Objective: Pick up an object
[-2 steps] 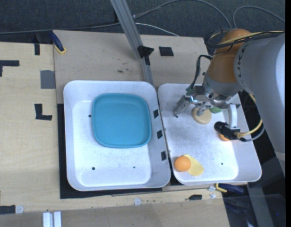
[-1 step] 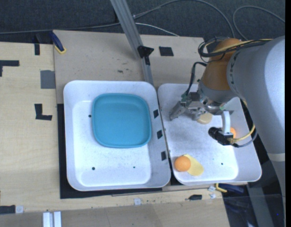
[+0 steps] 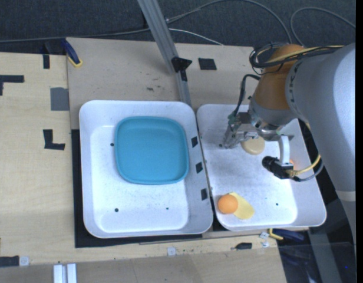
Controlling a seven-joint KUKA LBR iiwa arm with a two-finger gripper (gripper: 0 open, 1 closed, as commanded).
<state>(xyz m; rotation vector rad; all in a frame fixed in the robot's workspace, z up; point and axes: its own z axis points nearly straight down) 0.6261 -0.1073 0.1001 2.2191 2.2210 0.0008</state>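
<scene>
My gripper (image 3: 231,138) hangs low over the back left part of the right bin (image 3: 305,214), pointing down at the bin floor. A pale cream rounded object (image 3: 253,145) lies just to the right of the gripper, partly hidden under the wrist. At the bin's front left sit a small orange ball (image 3: 228,203) and, touching it, a flat yellow piece (image 3: 244,208), both well away from the gripper. Nothing shows held in the gripper.
The left bin (image 3: 99,217) holds a square blue plate (image 3: 151,149). A grey metal pole (image 3: 164,40) slants up from between the bins at the back. A black cable connector (image 3: 276,167) hangs off the wrist over the right bin.
</scene>
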